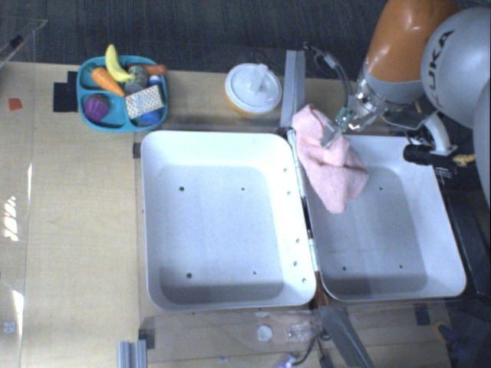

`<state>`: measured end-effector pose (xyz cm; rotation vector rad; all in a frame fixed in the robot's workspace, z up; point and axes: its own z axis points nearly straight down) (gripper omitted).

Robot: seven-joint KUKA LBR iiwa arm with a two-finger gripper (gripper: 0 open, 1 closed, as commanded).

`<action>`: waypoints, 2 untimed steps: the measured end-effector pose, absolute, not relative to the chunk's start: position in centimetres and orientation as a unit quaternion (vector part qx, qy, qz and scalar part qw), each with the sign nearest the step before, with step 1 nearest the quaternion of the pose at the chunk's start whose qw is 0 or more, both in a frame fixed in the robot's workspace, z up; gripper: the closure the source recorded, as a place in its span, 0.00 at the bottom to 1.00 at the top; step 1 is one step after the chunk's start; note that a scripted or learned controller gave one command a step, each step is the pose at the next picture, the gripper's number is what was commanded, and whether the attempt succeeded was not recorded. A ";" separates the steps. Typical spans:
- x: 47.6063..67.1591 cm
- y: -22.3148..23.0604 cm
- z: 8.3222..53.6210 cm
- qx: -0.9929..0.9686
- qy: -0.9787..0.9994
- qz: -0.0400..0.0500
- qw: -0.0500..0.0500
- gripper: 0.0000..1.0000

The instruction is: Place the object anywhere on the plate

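Camera view: pink cloth point(328, 167) draped at the 12 o'clock end of the right bin point(430, 274), upper edge lying over the rim shared with the left bin point(153, 205), gripper point(337, 129) right at its top corner, at 1 o'clock of the cloth; cannot tell whether clenched or released, nor whether any fabric is pinched. Blue plate point(83, 110) far off at 10 o'clock, already crowded with toy food point(115, 66). Possible trouble: thin pinch slipping during the lift, or hanging cloth catching on the rim and dropping short of the plate.
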<state>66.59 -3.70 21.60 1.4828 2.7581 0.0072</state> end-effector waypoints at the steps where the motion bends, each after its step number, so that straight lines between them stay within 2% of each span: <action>1: 66.8 -3.6 22.6 0.471 0.882 0.002 0.005 1.00; 2: 65.9 1.5 23.6 0.284 0.959 0.002 0.005 1.00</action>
